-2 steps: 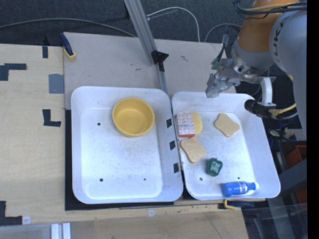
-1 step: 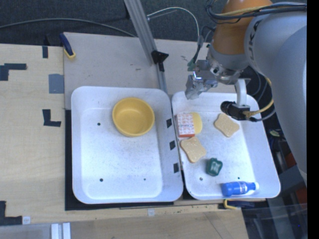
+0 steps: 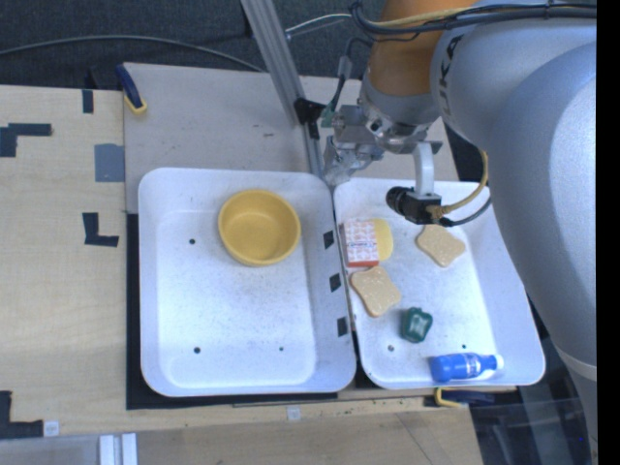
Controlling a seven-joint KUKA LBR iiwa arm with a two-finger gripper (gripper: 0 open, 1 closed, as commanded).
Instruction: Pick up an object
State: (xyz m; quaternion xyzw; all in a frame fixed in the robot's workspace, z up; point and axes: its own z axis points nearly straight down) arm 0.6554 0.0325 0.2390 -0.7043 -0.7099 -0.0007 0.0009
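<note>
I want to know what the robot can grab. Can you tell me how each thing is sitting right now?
yellow bowl: upright, in the left bin.
blue bottle: lying on its side, right bin.
green object: resting alone in the right bin.
red-and-white box: lying flat.
two toast slices: lying flat, apart.
gripper: above the bins' far edge.

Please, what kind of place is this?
Probably a robotics lab bench for grasping trials: two white bins side by side, small toy-like items such as a yellow bowl and blue bottle, and a robot arm.
</note>
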